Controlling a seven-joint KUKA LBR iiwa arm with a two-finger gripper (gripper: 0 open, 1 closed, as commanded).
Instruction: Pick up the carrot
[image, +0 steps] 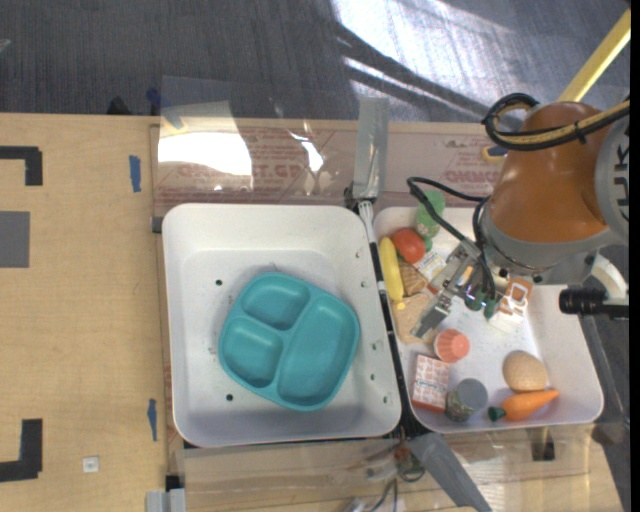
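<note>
The carrot (530, 403) is orange with a small green end and lies near the front right corner of the right bin (580, 345). It rests free, just in front of a beige egg-shaped item (525, 371). My gripper (443, 294) hangs over the middle left of the same bin, well up and to the left of the carrot. Its fingers look open, and I see nothing gripped between them. The arm's orange band sits above it at the upper right.
Around the gripper lie a yellow item (392, 272), a red tomato (408, 245), a green item (430, 213), an orange cup (452, 346), a red-and-white box (430, 382) and a grey can (468, 397). The left bin (200, 250) holds a teal divided plate (288, 342).
</note>
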